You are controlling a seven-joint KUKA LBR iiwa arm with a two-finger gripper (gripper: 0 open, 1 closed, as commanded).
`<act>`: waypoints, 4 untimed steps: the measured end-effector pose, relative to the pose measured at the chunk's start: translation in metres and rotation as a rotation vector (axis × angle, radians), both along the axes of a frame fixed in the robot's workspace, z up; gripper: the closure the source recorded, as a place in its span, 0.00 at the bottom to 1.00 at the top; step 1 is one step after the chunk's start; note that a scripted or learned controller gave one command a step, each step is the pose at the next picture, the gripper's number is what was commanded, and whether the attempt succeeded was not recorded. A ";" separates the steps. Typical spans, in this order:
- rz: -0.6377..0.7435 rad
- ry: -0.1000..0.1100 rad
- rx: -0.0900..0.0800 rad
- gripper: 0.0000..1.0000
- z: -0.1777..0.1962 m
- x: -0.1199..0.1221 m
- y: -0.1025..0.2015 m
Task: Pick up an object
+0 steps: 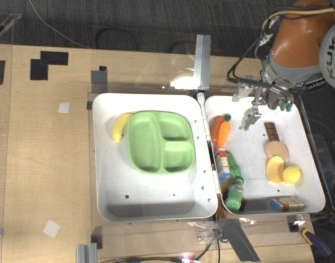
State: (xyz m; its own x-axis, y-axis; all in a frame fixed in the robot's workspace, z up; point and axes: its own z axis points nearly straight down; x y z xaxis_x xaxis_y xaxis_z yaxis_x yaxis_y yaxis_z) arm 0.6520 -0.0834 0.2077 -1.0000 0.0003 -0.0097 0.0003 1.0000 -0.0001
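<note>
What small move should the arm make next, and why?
Probably descend toward the carrot: the gripper hangs above the right bin with nothing between its fingers, and the carrot lies just to its left in the view.

The one marking that reads clearly is the dark lettering "KU" on the arm, on the pale casing beside its orange band, cut off by the view's right edge. The bottle along the left wall of the right bin carries a printed label, but its print is too small to read.
</note>
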 end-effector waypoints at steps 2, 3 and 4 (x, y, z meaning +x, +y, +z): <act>0.050 -0.007 -0.002 0.00 -0.116 -0.123 -0.018; 0.057 -0.024 -0.005 1.00 -0.102 -0.117 -0.017; 0.474 -0.001 -0.008 1.00 0.004 -0.116 -0.083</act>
State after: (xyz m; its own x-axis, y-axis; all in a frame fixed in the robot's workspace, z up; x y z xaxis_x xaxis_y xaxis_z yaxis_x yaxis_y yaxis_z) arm 0.5363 -0.1666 0.2113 -0.8897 -0.4566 -0.0087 -0.4565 0.8897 -0.0078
